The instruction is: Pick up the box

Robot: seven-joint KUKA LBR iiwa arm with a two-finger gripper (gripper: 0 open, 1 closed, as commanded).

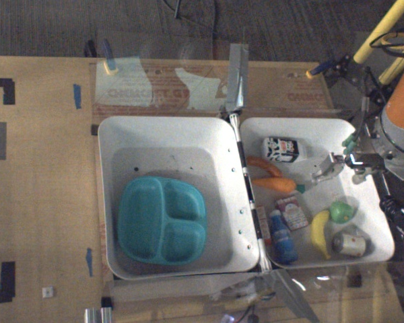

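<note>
- A teal tray is lying in the left bin, well left of the jaws.
- The box is sitting just left of the jaws, untouched, beside two carrots.
- The gripper is hovering in the right bin; whether its jaws are parted, I cannot tell.

view: one fixed camera above the bench | facing: down at a slant | framing: distant enough to take in left bin and right bin whole | far edge: dark floor | arm enters from right
</note>
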